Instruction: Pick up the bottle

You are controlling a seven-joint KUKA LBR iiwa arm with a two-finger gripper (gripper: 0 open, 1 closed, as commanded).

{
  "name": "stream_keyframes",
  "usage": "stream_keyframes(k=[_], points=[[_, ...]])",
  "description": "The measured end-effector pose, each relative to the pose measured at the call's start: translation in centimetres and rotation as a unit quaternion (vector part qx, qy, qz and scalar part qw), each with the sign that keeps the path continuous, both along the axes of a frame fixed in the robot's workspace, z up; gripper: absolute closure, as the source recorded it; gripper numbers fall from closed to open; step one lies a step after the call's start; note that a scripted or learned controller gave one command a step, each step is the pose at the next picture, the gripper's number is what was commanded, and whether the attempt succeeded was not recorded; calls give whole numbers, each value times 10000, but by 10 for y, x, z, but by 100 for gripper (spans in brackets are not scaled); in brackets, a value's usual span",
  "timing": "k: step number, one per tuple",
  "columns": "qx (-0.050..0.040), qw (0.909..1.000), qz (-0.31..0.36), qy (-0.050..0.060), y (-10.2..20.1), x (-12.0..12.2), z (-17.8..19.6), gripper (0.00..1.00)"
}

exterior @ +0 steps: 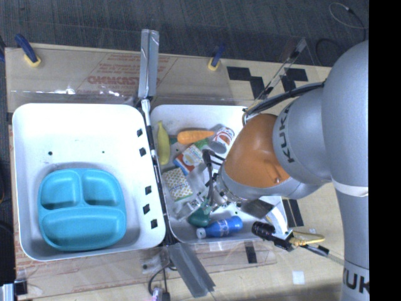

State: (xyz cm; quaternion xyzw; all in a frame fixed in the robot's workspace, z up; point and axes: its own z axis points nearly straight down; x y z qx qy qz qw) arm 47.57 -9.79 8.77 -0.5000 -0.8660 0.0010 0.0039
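Observation:
The blue bottle (221, 227) with a white cap lies on its side by the front wall of the right bin (188, 110), cap pointing left. My gripper (209, 197) hangs below the orange wrist band, low over the bin's front half. It sits just above and left of the bottle, over a dark teal object (200, 217) that touches the bottle's cap end. The wrist hides much of the bin's right side.
In the right bin lie a yellow banana (163, 144), an orange carrot (195, 135), a can (222, 136), a small red and blue box (187, 159) and a checkered packet (177, 184). The left bin (37, 121) holds a blue divided tray (81, 209).

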Motion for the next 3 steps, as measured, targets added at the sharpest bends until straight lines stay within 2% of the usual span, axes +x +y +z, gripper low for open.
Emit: stream_keyframes(k=[1,2,3], points=[[7,10000,17,26,0,0,7,100],[-7,9993,365,-13,93,2,101,100],[-8,9993,362,-11,93,2,101,0]])
